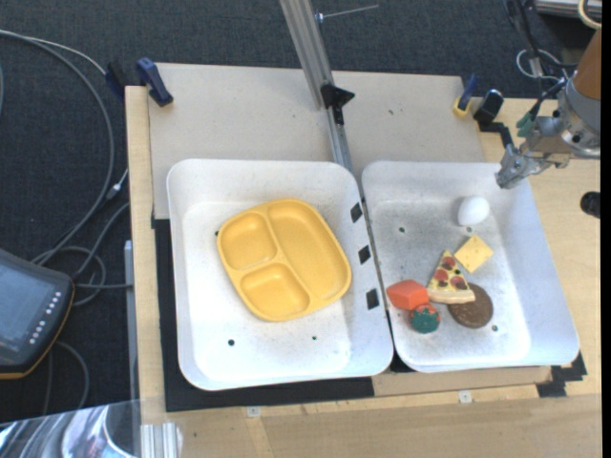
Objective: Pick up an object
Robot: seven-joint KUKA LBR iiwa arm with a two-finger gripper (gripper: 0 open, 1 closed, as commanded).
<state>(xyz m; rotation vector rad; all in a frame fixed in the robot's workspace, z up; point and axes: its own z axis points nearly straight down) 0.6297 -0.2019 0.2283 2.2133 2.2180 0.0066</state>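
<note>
The gripper (513, 170) hangs over the right bin's (535, 256) upper right rim, its state unclear, near a white egg (472, 211); a yellow plate (281, 258) fills the left bin (196, 256).

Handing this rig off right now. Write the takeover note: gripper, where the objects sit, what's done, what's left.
Gripper: above the right bin's upper right rim, nothing seen between its fingers; open or shut is unclear.
Right bin holds a white ball, yellow block, pizza slice, brown disc, orange-red piece and small green-and-red toy.
Left bin holds a yellow divided plate.
Done: nothing lifted.
Left: descend, grasp one object, lift. The ball lies closest.
</note>
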